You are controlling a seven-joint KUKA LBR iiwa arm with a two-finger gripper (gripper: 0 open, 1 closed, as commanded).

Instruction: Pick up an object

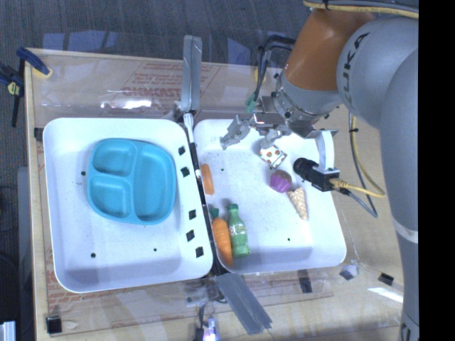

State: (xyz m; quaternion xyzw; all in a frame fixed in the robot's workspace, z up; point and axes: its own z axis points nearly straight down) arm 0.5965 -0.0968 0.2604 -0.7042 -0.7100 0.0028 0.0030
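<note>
Small white-and-brown toy piece (271,155) in the right-hand bin (323,244), near its far edge, tilted, touching nothing else. Just beside it toward the bin's near edge, a purple toy vegetable (281,182); next to that, close to the bin's right wall, a tan ice-cream cone (299,202) lying on its side, tip toward the near edge. Along the same bin's left wall, a short orange sausage-shaped piece (207,178) lying lengthwise. In the near-left corner, a toy carrot (222,240) and a green bottle (237,239) side by side and touching, both lying flat.

Gripper (249,130) over the far edge of the right-hand bin, above and a little left of the white-and-brown piece, with nothing seen held in it; wide or narrow, impossible to tell from this angle. Behind it, the grey arm (377,62) with its orange band (320,48), reaching in from the right, and a yellow cable (359,190) hanging past the bin's right wall.

In the left-hand bin (64,261), a light-blue divided plate (132,180) flat near the middle. Both bins side by side on the table (370,254), walls touching.
</note>
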